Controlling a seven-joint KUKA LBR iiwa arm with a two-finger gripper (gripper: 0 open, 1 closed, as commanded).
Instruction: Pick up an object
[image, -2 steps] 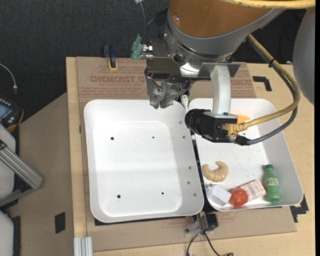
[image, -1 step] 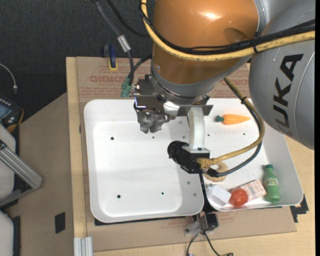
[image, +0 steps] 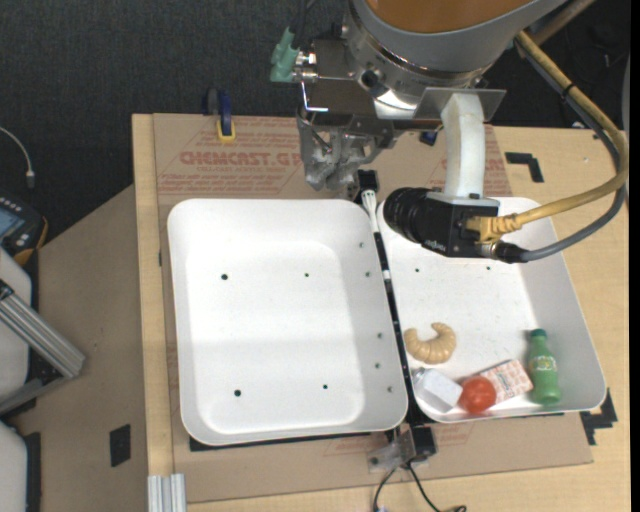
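Observation:
My gripper (image: 335, 165) hangs over the cardboard just beyond the far rim of the left bin (image: 200, 300), near the divide between the two bins. Nothing can be made out in it. The objects lie in the near part of the right bin (image: 500, 300). They are a beige croissant-shaped piece (image: 432, 342), a red ball-like item (image: 478, 394), a white packet with red print (image: 508, 378), a small white tub (image: 434, 388) and a green bottle (image: 543, 367). All of them sit well away from the gripper, toward the front.
A black cylindrical unit (image: 432, 222) with a yellow cable (image: 560, 205) hangs from the arm over the far end of the right bin. A blue-and-yellow clamp (image: 225, 113) stands at the bench's back edge. Metal rails (image: 35, 330) run along the left.

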